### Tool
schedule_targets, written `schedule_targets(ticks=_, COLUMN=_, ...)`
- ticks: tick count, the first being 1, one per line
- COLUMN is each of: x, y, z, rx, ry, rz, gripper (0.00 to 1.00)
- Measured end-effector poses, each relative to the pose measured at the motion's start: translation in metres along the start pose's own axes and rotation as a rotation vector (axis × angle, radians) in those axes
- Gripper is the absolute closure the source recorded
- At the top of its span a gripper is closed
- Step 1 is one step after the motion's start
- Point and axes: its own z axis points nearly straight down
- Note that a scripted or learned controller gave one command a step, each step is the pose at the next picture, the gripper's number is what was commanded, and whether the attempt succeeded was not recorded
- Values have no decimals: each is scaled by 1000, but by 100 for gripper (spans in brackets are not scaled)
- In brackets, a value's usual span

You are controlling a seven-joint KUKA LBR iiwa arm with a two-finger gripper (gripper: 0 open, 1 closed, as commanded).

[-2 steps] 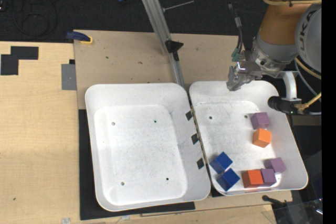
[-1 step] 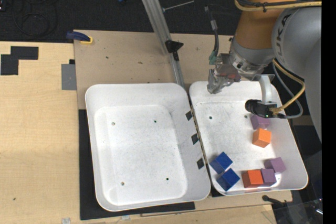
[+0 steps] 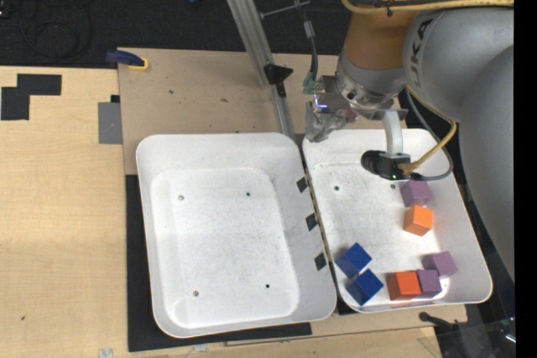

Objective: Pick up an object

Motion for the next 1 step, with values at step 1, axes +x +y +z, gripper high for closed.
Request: schedule_targets(ticks=1, x=52, y=4, z=15, rx=3, ry=0, rz=0, gripper=100)
